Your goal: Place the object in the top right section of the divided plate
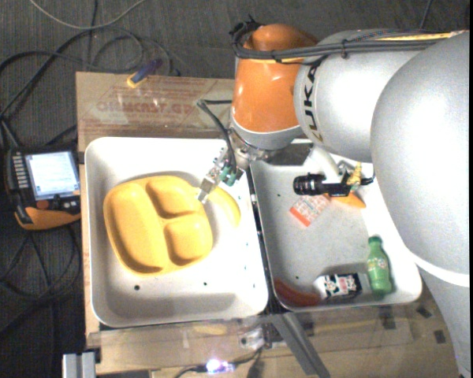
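A yellow divided plate (pixel 134 227) is seen in the left bin (pixel 142 302), with the gripper (pixel 211 183) over its far right rim; open or closed cannot be told. A green bottle (pixel 378 264), a black-and-white carton (pixel 337 285) and a red-and-white packet (pixel 309 209) are contained in the right bin (pixel 331 242); the task's object cannot be singled out.

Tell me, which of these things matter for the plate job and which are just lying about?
In the job: plate in the left bin; gripper by the plate's rim.
Lying about, in the right bin: bottle, packet, carton.
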Controlling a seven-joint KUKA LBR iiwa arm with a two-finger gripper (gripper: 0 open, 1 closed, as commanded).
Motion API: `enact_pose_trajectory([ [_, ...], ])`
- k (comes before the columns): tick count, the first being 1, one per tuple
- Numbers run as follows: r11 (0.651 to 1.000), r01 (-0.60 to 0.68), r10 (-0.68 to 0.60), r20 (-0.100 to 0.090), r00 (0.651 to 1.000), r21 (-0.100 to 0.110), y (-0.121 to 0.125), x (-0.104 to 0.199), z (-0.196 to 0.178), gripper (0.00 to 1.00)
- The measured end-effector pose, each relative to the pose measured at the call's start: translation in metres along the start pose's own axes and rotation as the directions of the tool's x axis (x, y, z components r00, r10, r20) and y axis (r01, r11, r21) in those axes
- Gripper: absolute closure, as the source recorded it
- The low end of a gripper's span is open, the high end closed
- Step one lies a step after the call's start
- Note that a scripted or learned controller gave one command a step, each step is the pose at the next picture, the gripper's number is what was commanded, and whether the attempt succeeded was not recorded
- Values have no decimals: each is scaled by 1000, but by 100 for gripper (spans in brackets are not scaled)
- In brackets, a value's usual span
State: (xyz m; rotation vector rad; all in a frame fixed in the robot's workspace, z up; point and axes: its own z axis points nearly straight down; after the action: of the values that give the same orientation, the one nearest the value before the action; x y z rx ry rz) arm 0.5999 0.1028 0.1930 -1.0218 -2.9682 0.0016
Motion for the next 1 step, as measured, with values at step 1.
enact_pose_trajectory([
  [1,999,-32,32,3,999,0,-24,-28,-67,100],
])
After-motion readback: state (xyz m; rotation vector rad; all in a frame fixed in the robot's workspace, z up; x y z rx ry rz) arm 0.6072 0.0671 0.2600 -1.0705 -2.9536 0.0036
